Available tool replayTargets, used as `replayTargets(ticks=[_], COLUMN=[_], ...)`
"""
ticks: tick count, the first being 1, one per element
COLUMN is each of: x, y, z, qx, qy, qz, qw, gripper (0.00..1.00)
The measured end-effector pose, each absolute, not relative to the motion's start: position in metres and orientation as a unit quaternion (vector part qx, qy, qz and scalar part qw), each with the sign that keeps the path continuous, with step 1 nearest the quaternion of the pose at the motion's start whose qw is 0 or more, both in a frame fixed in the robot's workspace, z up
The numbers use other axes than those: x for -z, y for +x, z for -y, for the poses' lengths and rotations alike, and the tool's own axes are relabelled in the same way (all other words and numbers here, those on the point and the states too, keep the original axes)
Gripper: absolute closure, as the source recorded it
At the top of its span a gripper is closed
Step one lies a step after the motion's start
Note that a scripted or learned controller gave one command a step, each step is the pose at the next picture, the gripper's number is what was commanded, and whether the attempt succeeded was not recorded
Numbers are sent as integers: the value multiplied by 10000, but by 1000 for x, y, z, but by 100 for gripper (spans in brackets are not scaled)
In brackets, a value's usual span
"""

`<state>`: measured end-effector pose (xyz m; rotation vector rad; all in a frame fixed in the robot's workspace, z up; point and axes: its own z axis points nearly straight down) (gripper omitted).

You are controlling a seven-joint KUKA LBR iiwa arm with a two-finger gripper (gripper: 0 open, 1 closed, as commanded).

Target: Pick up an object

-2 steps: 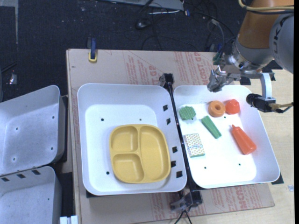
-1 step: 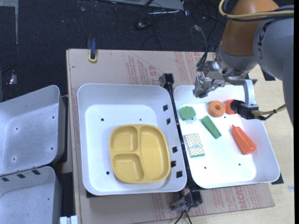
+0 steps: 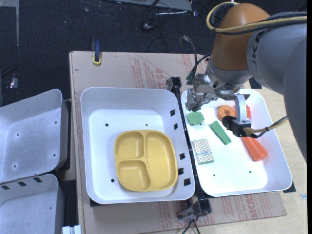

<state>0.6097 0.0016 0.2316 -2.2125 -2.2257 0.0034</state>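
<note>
My gripper [image 3: 196,101] hangs over the far left corner of the right bin [image 3: 273,177], just above a small green checked block [image 3: 195,118]. A green bar [image 3: 220,132] lies slanted near the bin's middle. In front of it, by the left wall, sits a pale patterned pad [image 3: 203,151]. An orange carrot-shaped piece [image 3: 255,148] lies to the right. An orange round piece [image 3: 224,112] and a red piece [image 3: 247,112] lie partly under the arm's wrist. Nothing shows between the gripper's tips.
The left bin [image 3: 97,106] holds a yellow three-compartment plate [image 3: 146,160]. A black divider [image 3: 184,130] runs between the bins. Grey trays [image 3: 29,130] stand off the bench at the left. The arm's orange band [image 3: 236,33] looms over the right bin's far side.
</note>
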Motion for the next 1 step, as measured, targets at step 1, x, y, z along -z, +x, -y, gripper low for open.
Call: replayTargets(ticks=[1], x=[-240], y=[597], z=[-57], qx=[-4], qy=[-7051], qz=[7091], qw=[9], gripper=[100])
